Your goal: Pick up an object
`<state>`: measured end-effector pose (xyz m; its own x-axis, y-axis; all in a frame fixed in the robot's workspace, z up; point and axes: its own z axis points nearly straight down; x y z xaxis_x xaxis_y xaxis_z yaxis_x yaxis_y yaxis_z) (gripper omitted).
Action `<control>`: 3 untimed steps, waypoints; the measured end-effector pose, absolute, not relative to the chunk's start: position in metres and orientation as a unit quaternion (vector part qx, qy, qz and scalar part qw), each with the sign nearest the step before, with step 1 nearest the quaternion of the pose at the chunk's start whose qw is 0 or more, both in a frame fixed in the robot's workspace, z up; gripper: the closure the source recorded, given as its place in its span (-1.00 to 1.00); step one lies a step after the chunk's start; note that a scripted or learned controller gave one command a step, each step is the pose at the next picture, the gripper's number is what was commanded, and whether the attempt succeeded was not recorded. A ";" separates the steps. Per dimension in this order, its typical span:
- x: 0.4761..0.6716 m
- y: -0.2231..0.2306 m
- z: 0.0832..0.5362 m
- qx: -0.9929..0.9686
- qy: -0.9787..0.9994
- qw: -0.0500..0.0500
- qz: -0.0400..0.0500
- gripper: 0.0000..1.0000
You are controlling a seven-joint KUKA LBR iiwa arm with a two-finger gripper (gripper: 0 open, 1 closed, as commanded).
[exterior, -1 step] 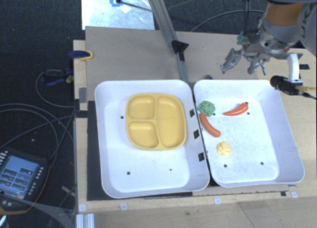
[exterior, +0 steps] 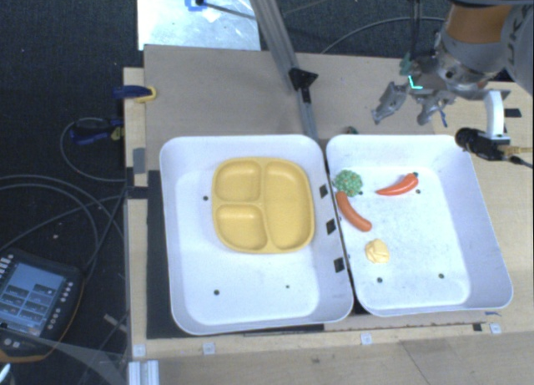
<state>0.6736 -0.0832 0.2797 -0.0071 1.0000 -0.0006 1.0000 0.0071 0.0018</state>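
A tan wooden bench is seen carrying two shallow white bins side by side, the left bin and the right bin, their inner rims touching. A black mat (partly covered) is laid beneath the left bin.

No legible text, label or number anywhere, not even on the pendant screen.
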 end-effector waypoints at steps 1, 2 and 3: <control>0.670 -0.080 0.218 0.706 0.708 -0.001 -0.001 -1.00; 0.676 -0.086 0.172 0.707 0.707 0.000 -0.001 -1.00; 0.674 -0.090 0.110 0.707 0.707 -0.001 -0.002 -1.00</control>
<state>0.6737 -0.0899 0.1096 0.0005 1.0000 -0.0003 1.0000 -0.0005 -0.0043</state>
